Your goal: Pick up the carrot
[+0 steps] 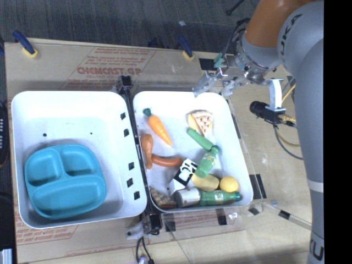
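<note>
Camera view: carrot (159,126) lies in the right bin (237,153), upper-left part, green top toward the far-left corner, clear of the sausage (165,160) below it. Claw (215,84) hangs over the bin's far rim, well apart from the carrot; nothing visible in it, its opening too blurred to tell. Step judged: approach, before any grasp. Next move calls for travel left and toward the camera, then descent across the carrot's body
</note>
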